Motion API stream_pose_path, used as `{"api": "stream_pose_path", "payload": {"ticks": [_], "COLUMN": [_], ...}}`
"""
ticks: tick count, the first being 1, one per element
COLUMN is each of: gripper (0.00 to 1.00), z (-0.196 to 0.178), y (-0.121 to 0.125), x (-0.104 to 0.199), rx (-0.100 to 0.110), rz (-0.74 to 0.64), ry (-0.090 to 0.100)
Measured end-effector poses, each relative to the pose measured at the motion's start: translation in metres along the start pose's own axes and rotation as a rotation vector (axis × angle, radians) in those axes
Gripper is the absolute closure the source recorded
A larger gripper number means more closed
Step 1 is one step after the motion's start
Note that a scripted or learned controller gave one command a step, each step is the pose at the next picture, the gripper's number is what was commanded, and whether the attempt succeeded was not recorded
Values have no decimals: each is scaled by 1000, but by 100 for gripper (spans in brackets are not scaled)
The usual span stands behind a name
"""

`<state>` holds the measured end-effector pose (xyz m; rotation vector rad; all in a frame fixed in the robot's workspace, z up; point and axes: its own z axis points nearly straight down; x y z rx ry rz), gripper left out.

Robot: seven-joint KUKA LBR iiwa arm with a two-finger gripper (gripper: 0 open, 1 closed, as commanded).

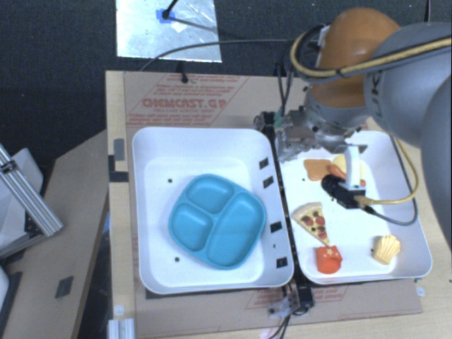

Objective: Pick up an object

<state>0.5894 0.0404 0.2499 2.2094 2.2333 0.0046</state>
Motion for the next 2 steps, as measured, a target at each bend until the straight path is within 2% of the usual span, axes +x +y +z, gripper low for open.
{"api": "stream_pose_path", "payload": {"ticks": [1, 2], "gripper": [100, 100], "z": [8, 36], "y": [5, 9], "x": [55, 67], "rx": [0, 3], "rz": [1, 4], "ry": [-1, -2]}}
